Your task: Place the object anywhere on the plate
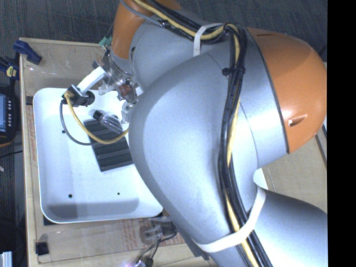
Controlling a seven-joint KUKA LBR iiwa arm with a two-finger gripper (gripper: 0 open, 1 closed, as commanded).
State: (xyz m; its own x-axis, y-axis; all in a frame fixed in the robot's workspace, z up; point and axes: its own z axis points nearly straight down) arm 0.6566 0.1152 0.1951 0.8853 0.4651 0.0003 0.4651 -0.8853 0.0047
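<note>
**Arm looms over the left bin, hand low near a dark ribbed piece**

Camera view: the grey arm (211,149) sweeps in from the right and covers most of the scene, its orange band (130,21) sitting above the wrist near the top. It bends down so that the hand (114,118) reaches into the white bin (55,166), presumably to work just above the bin floor. A yellow cable (75,124) loops down from the wrist and trails across the bin.

Under the hand lies a dark ribbed object (111,149), flat on the bin floor; it may be the task's thing, though I cannot be certain. Whether the hand is spread or closed, and whether it grips anything, I cannot tell. The wooden surface (55,54) frames the bin. No plate can be made out; the arm hides the right side.
</note>
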